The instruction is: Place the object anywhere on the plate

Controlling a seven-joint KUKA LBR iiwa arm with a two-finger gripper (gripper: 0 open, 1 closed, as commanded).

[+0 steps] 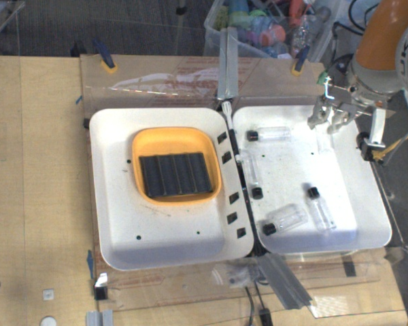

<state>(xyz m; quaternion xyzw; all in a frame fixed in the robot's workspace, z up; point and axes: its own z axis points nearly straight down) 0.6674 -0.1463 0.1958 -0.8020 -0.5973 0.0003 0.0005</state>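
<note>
An orange, rounded-square plate lies in the left bin. A black ribbed rectangular object rests flat on the plate and covers most of its floor. My gripper hangs over the far right corner of the right bin, well away from the plate. Below the orange band the arm comes down from the upper right. Nothing can be made out in the gripper.
Several clear vials with black caps lie in the right bin: one at the back, one along the divider, and two near the front. A clear tub of colourful items stands behind the bins.
</note>
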